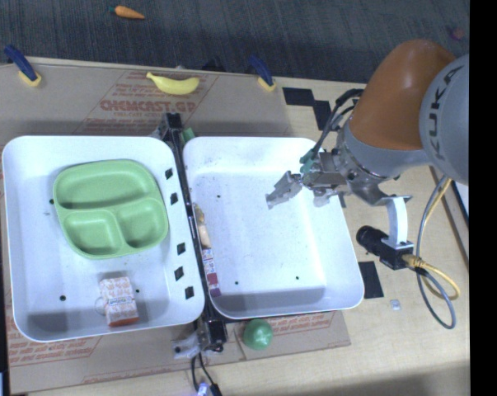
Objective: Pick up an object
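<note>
Pincer (279,191) hangs right of centre over the right bin (330,291), finger spread unreadable, the nearest pickable object (201,223) lying lengthwise against that bin's left wall, lower left of it.

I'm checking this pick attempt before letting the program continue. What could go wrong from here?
1. The gripper hangs over bare floor of the right bin; closing there would likely grab nothing.
2. The nearest items lie tight against that bin's left wall, so the fingers may hit the wall or divider clips.
3. The green ball and banana lie outside both bins, probably out of the pick area.
</note>
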You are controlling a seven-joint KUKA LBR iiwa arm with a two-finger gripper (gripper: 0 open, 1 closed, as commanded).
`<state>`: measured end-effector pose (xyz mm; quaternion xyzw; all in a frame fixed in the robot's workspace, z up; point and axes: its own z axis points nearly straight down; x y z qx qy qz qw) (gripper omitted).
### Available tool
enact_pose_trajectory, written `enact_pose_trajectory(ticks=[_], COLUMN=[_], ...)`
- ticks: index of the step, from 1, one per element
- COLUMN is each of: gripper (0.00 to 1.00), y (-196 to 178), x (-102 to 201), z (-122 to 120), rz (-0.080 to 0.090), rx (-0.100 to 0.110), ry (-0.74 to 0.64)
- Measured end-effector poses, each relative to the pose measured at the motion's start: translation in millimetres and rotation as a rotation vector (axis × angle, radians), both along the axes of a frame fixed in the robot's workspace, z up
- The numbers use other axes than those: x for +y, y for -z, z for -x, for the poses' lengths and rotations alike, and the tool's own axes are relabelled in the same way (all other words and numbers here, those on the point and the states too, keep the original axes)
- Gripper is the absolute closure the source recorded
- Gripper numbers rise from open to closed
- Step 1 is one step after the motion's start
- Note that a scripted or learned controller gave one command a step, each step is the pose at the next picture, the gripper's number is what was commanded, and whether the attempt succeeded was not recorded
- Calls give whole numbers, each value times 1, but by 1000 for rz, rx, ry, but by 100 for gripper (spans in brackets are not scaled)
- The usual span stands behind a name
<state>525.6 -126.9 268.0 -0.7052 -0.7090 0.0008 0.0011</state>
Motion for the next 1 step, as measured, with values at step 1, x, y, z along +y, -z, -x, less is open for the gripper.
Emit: enact_pose_trajectory(ticks=[1], gripper=[0], y=[22], x=[32], z=[44], rz=[1], rx=[1], ry=[-1])
